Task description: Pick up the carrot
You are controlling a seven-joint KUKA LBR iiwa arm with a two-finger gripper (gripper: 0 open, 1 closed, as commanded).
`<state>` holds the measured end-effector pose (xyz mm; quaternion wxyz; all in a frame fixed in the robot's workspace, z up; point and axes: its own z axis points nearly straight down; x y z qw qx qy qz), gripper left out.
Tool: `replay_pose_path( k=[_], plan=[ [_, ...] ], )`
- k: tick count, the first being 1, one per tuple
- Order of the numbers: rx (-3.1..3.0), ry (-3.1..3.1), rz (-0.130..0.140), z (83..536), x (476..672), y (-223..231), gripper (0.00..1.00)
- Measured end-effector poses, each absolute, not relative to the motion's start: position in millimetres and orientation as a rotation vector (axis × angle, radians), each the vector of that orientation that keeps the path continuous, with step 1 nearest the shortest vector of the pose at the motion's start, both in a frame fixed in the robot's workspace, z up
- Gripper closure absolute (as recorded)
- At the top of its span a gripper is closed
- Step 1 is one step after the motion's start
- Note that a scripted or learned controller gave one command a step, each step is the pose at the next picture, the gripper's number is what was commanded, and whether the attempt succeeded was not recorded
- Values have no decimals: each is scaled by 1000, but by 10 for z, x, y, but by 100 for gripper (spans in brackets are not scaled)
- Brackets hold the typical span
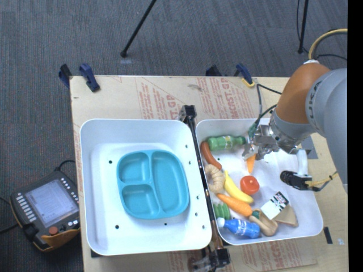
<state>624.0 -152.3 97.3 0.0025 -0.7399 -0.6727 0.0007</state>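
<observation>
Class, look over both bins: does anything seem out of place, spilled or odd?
Nothing is spilled. The toy food lies jumbled in the right bin, the carrot partly under a banana. The left bin holds a blue divided tray sitting flat.

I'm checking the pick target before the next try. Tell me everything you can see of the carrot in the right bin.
The carrot is a smooth orange toy, plastic by its look, long and tapering. It lies flat on the right bin's floor, slanting from upper left to lower right. The yellow banana lies along its upper side, and a green piece sits at its lower left. The gripper is apart from it, farther up the bin.
</observation>
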Motion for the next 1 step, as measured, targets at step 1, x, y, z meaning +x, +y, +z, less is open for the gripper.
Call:
replay_pose_path(
  k=[1],
  plan=[
    [-2439,-1980,-1,1904,6371,-1073,100]
  ],
)
